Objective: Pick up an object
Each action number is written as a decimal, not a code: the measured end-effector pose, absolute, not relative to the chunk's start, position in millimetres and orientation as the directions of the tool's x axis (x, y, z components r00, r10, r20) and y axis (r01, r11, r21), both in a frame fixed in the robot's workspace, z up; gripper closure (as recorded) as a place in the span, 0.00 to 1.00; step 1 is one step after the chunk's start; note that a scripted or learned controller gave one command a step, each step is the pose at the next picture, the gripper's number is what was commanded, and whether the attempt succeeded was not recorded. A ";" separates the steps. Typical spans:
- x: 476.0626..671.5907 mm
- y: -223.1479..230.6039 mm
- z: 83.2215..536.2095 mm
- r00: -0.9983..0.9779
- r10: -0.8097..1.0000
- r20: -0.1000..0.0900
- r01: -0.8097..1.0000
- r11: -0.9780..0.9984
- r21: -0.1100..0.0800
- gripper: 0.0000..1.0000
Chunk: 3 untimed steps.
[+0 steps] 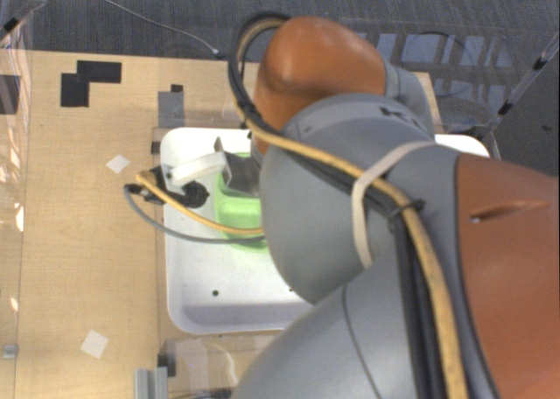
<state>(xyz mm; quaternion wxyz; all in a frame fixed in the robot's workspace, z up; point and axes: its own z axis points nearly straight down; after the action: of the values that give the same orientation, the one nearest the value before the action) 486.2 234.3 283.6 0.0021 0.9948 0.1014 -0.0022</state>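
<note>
Green plastic shows in the left bin (188, 301), a pale block (238, 211) lying against the bin's far half, near its right wall where the arm (350, 213) covers it. Much of the block is hidden under the grey arm, so its full outline cannot be read. Just above it, toward the bin's far edge, sits the gripper (234, 174): a dark part presses close to the block's upper edge and a white housing juts out to the left. Whether the tool is open, closed, or gripping the block cannot be told, because the arm's bulk blocks the view of its tip. A yellow cable (206, 222) and a grey one loop out from the wrist across the bin floor, passing in front of the block.

The step in hand looks like the descent onto, or the closing on, the green block. To do it well, the tool should be centred over the block's narrow side, not its edge, since a grasp near the rim is likely to let the block slip or tip. Closing should wait until the tool is low enough to straddle the block. The loose cable loop is a hazard: it lies close to the block and could snag or nudge it on the lift. Raising straight up, clear of the bin wall, before any sideways travel seems the safest course.
</note>
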 end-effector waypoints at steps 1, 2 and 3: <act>484.3 232.4 116.2 0.977 0.213 -0.010 0.213 -0.977 0.004 1.00; 488.1 236.0 198.0 0.979 0.203 0.008 0.203 -0.979 -0.005 1.00; 486.9 234.3 239.5 0.695 0.719 0.000 0.719 -0.695 0.001 1.00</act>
<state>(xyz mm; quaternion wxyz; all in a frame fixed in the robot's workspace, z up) 486.9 234.3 239.5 0.0005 0.9205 0.3908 0.0000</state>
